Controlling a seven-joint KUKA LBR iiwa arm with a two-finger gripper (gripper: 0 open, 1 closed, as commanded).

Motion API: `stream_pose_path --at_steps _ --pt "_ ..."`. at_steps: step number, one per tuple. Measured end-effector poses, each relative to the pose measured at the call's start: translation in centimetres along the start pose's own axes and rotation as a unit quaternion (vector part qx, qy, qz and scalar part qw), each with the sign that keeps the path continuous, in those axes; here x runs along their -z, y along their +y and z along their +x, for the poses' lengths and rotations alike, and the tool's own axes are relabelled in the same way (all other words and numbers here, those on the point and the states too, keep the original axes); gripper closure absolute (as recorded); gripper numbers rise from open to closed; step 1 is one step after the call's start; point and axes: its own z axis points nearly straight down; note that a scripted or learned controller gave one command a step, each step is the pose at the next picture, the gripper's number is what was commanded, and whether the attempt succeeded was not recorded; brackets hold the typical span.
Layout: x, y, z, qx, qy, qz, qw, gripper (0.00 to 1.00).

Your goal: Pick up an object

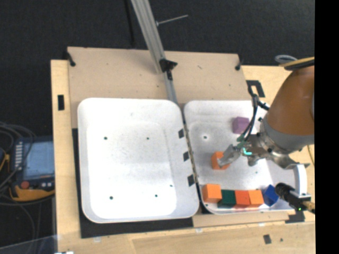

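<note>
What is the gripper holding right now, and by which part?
It cannot be told. The gripper is down at the small orange block in the right bin, but the view doesn't show whether the block is between its fingers.

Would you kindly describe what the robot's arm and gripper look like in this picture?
The arm is bulky and rounded, with a broad orange band above a grey wrist section. A dark cable runs along its side. The gripper is slim, grey and metallic, with a small green light glowing near its base.
</note>
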Motion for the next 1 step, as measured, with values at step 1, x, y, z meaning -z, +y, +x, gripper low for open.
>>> stream_pose_path --at_steps 1 --pt "-5.19 0.87 0.3 -0.001 0.0 0.003 1.0 0.0"
